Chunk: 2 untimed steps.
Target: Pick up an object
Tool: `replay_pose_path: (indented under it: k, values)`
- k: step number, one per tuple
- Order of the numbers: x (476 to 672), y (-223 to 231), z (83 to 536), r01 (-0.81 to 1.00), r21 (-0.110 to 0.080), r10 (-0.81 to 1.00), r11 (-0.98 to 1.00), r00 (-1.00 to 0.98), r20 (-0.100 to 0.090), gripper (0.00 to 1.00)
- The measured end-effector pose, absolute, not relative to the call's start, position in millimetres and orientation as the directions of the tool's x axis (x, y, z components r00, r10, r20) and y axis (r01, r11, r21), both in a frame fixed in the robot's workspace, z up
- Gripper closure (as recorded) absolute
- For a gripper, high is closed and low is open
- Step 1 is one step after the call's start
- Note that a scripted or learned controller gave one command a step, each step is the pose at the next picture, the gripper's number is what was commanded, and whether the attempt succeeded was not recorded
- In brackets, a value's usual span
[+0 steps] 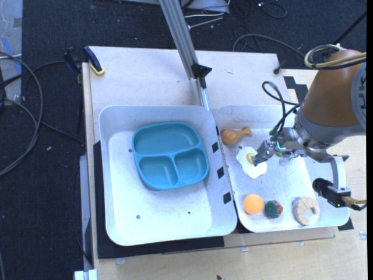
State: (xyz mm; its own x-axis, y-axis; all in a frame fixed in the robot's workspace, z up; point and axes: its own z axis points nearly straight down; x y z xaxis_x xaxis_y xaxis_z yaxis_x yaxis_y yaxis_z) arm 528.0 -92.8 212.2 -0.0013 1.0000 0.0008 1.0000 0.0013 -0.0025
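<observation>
Where the bench carries two shallow white plastic bins side by side, the left bin [116,214] holds one item: a smooth teal plastic plate with three compartments [171,154], lying flat at its upper middle, with bare floor below and to the left of it.

Right bin [291,225], lower right of the frame, contents:
- fried-egg toy, flat white with a yellow centre [252,163], mid-bin;
- tan drumstick-shaped toy [235,135], near the upper left corner;
- round orange ball [253,205], near the lower edge;
- dark green knobbly lump with red and blue patches [273,209], just beside the ball;
- pale beige ridged shell-like piece [305,210], lower right corner.

Arm, grey with orange band, enters from the right; the gripper [260,155] sits low over the egg toy's right side. Whether the claw is spread or pinching cannot be told. Open floor lies between egg and the lower row.
</observation>
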Motion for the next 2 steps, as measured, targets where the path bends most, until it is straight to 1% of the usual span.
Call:
replay_pose_path:
  k: [1, 2]
  values:
    - [528.4, -92.9, 212.7, 1.000, -0.001, 1.000, 0.001, -0.001, 0.001, 0.00]
    - [537.5, -93.9, 163.1, 1.000, -0.004, 1.000, -0.001, 0.001, 0.000, 0.00]
